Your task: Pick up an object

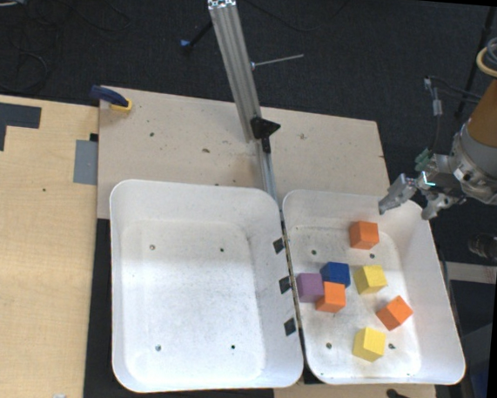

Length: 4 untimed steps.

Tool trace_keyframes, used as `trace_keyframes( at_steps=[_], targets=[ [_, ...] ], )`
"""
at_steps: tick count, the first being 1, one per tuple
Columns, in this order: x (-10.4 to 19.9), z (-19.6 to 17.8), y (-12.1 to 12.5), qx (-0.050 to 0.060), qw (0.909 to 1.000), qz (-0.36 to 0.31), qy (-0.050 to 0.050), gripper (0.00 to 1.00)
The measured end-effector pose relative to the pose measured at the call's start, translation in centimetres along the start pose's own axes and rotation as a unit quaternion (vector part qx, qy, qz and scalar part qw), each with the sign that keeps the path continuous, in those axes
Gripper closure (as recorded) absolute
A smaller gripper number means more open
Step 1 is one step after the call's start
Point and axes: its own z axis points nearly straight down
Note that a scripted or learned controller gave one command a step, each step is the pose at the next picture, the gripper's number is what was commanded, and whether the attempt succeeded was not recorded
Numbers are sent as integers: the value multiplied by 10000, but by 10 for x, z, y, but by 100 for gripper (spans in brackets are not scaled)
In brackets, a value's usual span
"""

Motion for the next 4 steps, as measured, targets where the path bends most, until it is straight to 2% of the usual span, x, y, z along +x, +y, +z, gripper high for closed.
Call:
trace_keyframes(
  at_steps=[1, 2, 3, 4],
  targets=[
    [1, -3, 1, -22, 10000, -20, -9, 0],
    [7, 44, 4, -7, 10000, -14, -4, 0],
    [8, 109, 1, 7, 10000, 0, 0, 0],
    [10, 158, 1, -17, 10000, -2, -6, 0]
  ],
)
